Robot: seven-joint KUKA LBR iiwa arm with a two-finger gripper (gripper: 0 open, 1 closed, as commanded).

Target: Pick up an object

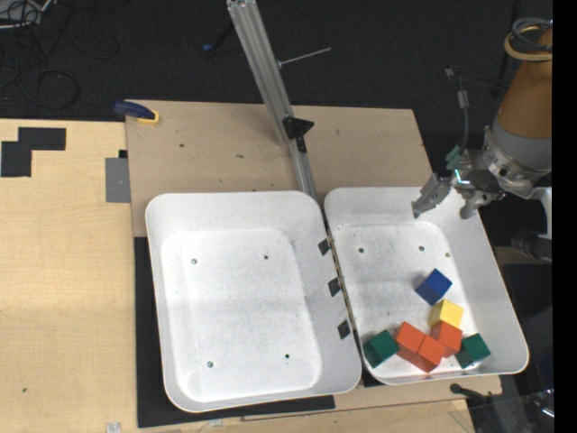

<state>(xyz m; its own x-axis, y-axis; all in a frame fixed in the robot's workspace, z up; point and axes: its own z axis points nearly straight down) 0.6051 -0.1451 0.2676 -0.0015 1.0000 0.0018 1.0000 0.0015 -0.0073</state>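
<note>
Camera view looks down on 2 shallow white plastic bins side by side on a light wooden bench (225, 147). At the near edge of the right bin (469, 233), toward its near-right corner, lies a cluster of small cubes: a blue block (434, 286) stands slightly apart, farthest from that edge; just below it a yellow block (446, 314) touches 2 orange-red blocks (424, 342), which sit between a dark green block (381, 345) on the left and a second green block (472, 350) on the right. The left bin (234, 296) shows bare white floor with a few dark dots.

The grey two-finger gripper (445, 200) hangs over the far-right corner of the right bin, well apart from the cubes. Its 2 fingers appear spread — released, with nothing between them — though their tips are small and somewhat dim here. Above it, the arm's orange band (526, 97) rises at the right. A slanted aluminium rail (269, 79) meets the bench beyond the gap between the bins.
</note>
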